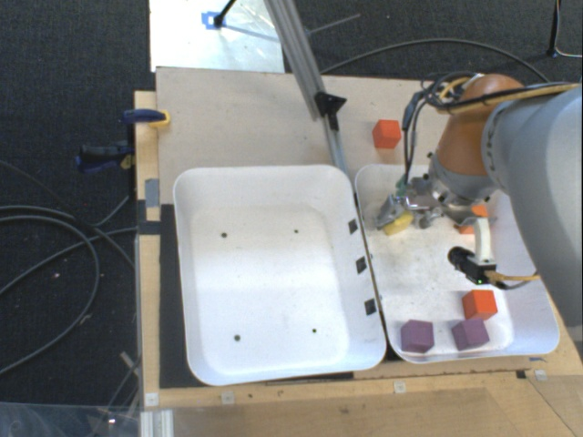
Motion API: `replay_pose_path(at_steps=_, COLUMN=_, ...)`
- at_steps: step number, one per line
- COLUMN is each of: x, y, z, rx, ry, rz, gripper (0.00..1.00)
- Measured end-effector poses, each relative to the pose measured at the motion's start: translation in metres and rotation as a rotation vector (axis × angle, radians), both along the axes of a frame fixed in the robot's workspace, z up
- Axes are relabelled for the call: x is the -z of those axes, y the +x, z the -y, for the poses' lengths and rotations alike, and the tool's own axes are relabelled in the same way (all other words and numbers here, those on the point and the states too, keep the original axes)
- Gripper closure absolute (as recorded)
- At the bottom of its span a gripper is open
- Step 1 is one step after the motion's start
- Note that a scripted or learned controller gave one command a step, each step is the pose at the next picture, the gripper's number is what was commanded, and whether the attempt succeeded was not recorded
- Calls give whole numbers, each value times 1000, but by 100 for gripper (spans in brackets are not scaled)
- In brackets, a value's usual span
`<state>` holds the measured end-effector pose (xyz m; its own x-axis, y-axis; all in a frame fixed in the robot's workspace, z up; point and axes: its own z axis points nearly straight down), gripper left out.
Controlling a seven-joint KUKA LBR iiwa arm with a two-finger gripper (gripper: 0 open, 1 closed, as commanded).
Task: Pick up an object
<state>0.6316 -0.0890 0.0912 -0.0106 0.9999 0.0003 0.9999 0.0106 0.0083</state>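
Even, diffuse overhead light fills the scene. The left bin point(264, 271) is bright, nearly washed out, with soft shading along its walls. A glaring pale patch point(214, 21) lies beyond the bench's far edge. The dark carpet point(64, 244) looks grainy, and detail is slightly soft throughout.
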Motion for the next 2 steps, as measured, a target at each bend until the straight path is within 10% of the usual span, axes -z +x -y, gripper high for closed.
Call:
replay_pose_path(at_steps=1, x=-11, y=-2, z=3, rx=1, ry=-3, rz=-4, gripper=100)
replay_pose_path(at_steps=2, x=-104, y=38, z=-62, rx=-1, ry=2, rz=3, gripper=100)
